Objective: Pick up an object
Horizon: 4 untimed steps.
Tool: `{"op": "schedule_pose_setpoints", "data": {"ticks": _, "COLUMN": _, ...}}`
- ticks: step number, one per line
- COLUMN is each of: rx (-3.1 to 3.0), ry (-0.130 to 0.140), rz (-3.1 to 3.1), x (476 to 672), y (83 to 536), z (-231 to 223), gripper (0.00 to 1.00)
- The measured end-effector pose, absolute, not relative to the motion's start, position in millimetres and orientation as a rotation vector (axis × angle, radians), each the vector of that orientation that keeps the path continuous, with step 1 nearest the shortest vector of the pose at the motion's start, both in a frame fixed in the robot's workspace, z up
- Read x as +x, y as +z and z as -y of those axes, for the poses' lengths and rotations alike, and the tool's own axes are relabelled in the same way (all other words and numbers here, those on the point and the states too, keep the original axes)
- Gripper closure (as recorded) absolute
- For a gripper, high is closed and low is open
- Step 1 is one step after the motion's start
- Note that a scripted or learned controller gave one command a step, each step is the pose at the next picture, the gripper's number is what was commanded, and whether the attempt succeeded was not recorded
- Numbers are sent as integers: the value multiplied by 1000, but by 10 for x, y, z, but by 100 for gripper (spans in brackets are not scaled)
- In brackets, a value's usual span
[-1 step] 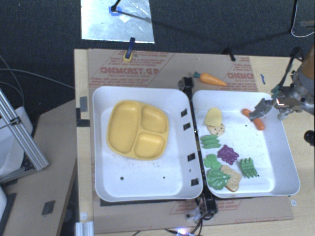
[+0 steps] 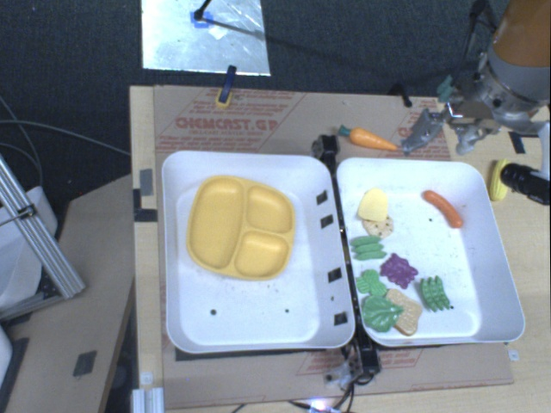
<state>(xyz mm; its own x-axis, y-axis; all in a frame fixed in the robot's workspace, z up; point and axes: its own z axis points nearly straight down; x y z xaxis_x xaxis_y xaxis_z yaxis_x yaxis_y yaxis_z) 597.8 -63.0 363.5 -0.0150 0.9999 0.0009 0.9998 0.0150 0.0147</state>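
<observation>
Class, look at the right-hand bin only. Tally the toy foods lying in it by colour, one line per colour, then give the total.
Green: 4 (bean pod, leaf, lettuce, spiky piece)
Yellow: 1 (wedge)
Tan: 2 (cookie, cracker)
Purple: 1 (grapes)
Orange-red: 1 (sausage)
Total: 9

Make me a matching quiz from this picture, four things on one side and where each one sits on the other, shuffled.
Things:
1. yellow tray
2. carrot
3. sausage
4. grapes

Places:
A. right bin, far right part
B. on the bench beyond the bins
C. left bin
D. right bin, middle

Pairs: 1-C, 2-B, 3-A, 4-D
</observation>
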Motion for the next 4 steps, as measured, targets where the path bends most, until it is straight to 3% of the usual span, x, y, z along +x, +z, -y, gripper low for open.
{"op": "schedule_pose_setpoints", "data": {"ticks": 1, "rx": 2213, "ry": 1, "rz": -2232, "x": 5506, "y": 3454, "z": 243, "gripper": 0}}
{"op": "schedule_pose_setpoints", "data": {"ticks": 2, "rx": 2211, "ry": 0, "rz": -2237, "x": 5425, "y": 3012, "z": -475, "gripper": 0}}
{"op": "schedule_pose_setpoints", "data": {"ticks": 3, "rx": 2213, "ry": 6, "rz": -2226, "x": 5441, "y": 3150, "z": -427, "gripper": 100}}
{"op": "schedule_pose_setpoints", "data": {"ticks": 4, "rx": 2207, "ry": 13, "rz": -2231, "x": 5719, "y": 3633, "z": -1083, "gripper": 100}}
